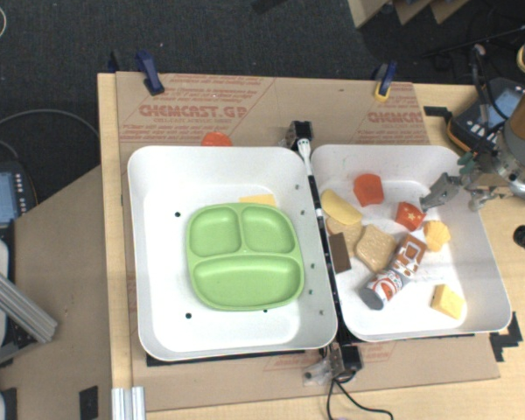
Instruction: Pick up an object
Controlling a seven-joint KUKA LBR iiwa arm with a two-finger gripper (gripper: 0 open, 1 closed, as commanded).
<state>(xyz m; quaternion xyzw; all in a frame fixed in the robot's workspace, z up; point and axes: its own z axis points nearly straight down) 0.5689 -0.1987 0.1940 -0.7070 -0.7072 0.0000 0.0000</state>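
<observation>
The right bin (pixel 486 274) holds several small objects: a red cube (pixel 368 189), a small red piece (pixel 409 215), a pale yellow bun shape (pixel 341 208), a tan cracker (pixel 375 248), a dark brown bar (pixel 339 252), an orange-and-white tube with a grey cap (pixel 394 274), an orange-yellow block (pixel 436 234) and a yellow wedge (pixel 448 301). My gripper (pixel 459 191) hangs over the bin's far right corner, just right of the small red piece. Its fingers are spread open with nothing between them.
The left bin (pixel 153 234) carries a green divided plate (pixel 243 256) with a yellow piece (pixel 258 200) tucked behind it. An orange object (pixel 216 138) lies on the cardboard beyond the left bin. Blue clamps (pixel 149 73) grip the board's far edge.
</observation>
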